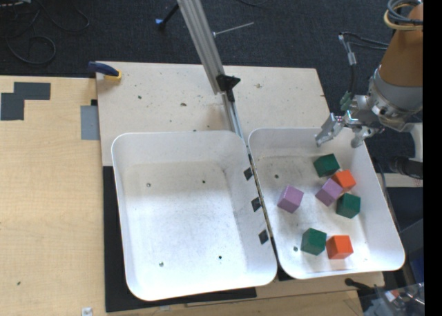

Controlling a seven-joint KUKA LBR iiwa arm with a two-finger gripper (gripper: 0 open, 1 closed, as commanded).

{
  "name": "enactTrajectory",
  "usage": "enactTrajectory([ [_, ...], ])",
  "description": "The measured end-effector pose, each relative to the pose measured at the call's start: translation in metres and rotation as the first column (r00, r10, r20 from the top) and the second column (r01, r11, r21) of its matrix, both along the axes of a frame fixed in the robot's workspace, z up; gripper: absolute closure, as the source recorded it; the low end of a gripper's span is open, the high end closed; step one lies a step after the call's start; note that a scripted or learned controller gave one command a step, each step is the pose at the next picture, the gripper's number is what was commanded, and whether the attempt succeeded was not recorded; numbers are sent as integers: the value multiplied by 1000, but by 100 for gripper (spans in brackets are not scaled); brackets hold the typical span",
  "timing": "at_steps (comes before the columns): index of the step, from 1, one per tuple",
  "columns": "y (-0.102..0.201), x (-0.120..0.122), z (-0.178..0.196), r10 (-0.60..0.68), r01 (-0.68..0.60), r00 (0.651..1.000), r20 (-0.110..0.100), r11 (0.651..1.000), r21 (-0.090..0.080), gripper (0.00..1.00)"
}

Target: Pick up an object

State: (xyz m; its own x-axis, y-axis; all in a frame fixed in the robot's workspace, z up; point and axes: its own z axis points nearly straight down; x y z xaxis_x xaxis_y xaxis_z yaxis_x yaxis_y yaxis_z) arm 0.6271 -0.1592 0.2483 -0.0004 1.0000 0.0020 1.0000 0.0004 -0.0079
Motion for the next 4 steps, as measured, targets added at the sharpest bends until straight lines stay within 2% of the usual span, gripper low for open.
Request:
enactTrajectory([
  [1, 0, 1, 3, 2, -2, 1000, 5, 1000, -2, 0],
  [2, 0, -4, -61, 0, 0, 1000, -1, 1000, 0, 0],
  [3, 4, -7, -106, -1, 1, 1000, 0, 1000, 0, 0],
  [4, 3, -4, -134, -3, 4, 1000, 16, 1000, -4, 0],
])
